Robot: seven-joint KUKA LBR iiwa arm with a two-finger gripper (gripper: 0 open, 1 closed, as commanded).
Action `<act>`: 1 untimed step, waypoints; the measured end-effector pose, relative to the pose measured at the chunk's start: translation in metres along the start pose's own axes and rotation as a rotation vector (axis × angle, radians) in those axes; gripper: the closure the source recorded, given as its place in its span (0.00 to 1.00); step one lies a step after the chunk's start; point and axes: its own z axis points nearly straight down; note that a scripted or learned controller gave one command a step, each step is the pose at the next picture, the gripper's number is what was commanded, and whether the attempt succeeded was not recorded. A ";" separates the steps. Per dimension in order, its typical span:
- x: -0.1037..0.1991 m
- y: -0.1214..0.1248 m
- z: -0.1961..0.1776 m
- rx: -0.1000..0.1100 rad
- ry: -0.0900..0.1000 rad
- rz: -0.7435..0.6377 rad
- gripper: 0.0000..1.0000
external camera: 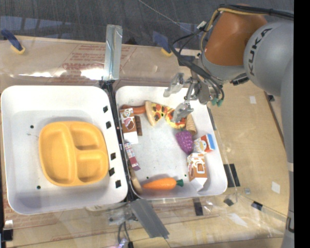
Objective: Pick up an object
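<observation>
Gripper (pixel 183 109), fingers seemingly apart and empty, hovers near the right bin's (pixel 163 150) far edge, just above the pizza slice (pixel 155 112).

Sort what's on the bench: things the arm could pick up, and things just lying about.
For the job: hand, pizza slice, grapes, carrot, ice cream cone, small cartons.

Lying about: yellow tray, left bin, right bin.

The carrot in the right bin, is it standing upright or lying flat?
Lying flat: the carrot rests lengthwise along the right bin's near wall.
</observation>
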 end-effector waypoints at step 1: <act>0.074 -0.022 0.104 -0.001 0.003 0.159 0.00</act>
